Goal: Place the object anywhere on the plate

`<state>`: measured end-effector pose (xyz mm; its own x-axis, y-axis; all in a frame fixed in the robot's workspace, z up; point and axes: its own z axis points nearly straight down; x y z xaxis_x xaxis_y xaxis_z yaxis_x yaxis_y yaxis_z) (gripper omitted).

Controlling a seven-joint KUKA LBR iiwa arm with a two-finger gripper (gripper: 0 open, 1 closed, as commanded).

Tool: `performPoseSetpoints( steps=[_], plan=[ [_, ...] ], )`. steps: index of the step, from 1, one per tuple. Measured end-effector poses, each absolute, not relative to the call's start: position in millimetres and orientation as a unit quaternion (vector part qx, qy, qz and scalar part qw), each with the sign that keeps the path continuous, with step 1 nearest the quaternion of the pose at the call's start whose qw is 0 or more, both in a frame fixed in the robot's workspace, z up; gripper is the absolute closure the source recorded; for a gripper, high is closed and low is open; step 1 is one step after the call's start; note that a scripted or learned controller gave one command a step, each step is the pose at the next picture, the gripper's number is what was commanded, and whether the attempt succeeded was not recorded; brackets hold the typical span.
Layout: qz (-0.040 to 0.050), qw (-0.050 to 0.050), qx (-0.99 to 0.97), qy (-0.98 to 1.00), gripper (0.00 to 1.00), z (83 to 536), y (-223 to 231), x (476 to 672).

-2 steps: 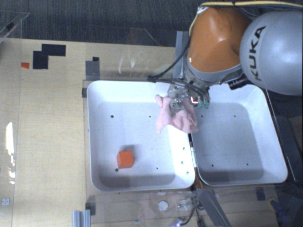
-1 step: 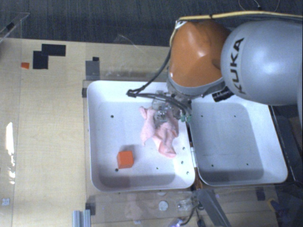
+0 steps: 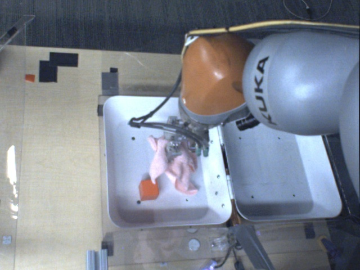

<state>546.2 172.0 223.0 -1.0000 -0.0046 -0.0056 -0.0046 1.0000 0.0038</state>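
Above the left shallow white plastic bin [image 3: 112, 167], the grey arm with its orange wrist band [image 3: 216, 72] reaches in from the right and hangs low; the gripper [image 3: 188, 139] sits at the upper edge of a crumpled pale pink cloth [image 3: 174, 165], and whether it is gripping, parted or closed cannot be told, since the wrist hides that part. The cloth lies near the middle of the left bin, spread toward its lower right; a small orange block [image 3: 148, 190] rests just beside the cloth's lower left corner, apparently touching it. The right shallow white plastic bin [image 3: 281, 201] stands alongside on the pale wooden surface [image 3: 50, 167], partly hidden beneath the arm; no contents can be made out in its visible part. Judged from this arrangement, the step in hand is the pick-up, with placement not yet done; which of the two items is the task's object is uncertain; the next move calls for a secure hold, then a clean lift clear of the bin wall.
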Motion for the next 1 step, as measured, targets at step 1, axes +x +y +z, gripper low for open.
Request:
performPoseSetpoints(
  steps=[1],
  plan=[
    [0.0019,0.003,-0.002,1.0,0.0,223.3,171.8,546.3]
  ],
)
